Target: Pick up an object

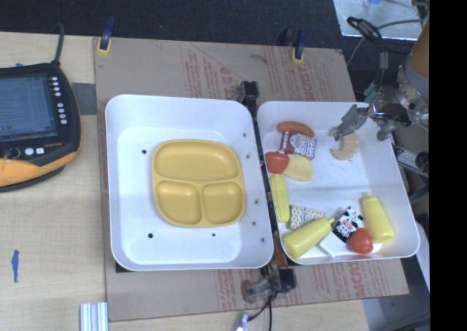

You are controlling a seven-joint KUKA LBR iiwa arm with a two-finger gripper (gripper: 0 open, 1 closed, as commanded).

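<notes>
A small tan piece (345,149), like a bit of toy bread, is seen lying flat on the floor of the right bin (403,198), up near its far corner. It is a short, stubby thing, so no clear long side can be told. The gripper (365,122) is seen right above it and a little toward the far edge, so the piece lies just below the jaws and a bit to the near side. The jaws are spread wide apart, with one dark finger on the left and one on the right, and nothing is held between them. The tan piece seems to be touched by the left finger, or to be just beside it; which one cannot be told. A short drop, down and a bit nearer, is likely all that is needed before the jaws are closed. The other toys are found well apart from it: a hot dog (295,128), a corn cob (279,197) and two yellow bottles (377,218). A yellow tray (197,181) is seen in the left bin (124,198).
</notes>
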